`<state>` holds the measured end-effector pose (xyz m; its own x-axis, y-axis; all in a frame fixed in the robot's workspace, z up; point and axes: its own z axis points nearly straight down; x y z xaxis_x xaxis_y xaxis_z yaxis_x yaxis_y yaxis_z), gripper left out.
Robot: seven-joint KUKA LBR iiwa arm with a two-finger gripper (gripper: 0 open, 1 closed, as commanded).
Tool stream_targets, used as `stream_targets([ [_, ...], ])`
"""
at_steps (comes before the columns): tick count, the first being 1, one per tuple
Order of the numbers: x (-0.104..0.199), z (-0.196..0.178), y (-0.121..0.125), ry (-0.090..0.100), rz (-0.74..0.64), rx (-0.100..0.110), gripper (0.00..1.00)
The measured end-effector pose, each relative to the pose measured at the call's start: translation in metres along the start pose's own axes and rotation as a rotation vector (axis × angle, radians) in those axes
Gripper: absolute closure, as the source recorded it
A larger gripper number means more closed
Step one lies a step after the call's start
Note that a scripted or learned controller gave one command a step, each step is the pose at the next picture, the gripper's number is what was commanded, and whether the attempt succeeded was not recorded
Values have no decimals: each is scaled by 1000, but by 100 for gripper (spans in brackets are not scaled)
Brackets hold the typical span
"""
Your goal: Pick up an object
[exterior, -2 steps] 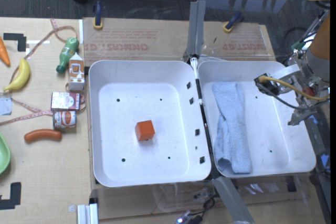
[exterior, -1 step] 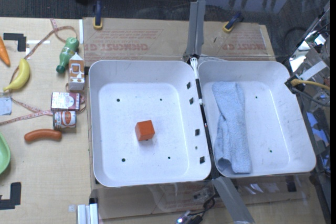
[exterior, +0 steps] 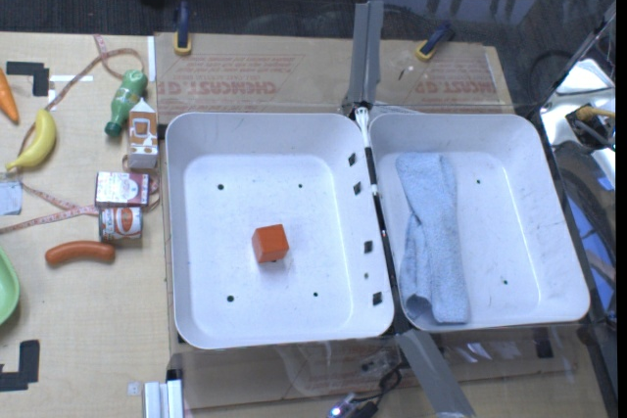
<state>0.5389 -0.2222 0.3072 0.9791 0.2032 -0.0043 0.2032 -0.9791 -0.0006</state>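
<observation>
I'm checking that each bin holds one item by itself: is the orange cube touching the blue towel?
Apart. The camera view shows the orange cube alone in the left bin, while the blue towel lies in the right bin, the bins' rims between them.

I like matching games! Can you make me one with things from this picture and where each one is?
Things:
1. cube
2. towel
3. banana
4. sausage

Places:
A. in the right bin
B. outside the bins, below the can
C. in the left bin
D. outside the bins, beside the carrot

Pairs: 1-C, 2-A, 3-D, 4-B
</observation>
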Motion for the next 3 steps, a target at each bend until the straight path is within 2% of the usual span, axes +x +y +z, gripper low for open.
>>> stream_targets([
  [1, 0, -7, -1, -6, -6, 1, 100],
  [2, -55, 206, -41, 0, -15, 3, 100],
  [3, -47, 49, -72, 1, 2, 0, 100],
])
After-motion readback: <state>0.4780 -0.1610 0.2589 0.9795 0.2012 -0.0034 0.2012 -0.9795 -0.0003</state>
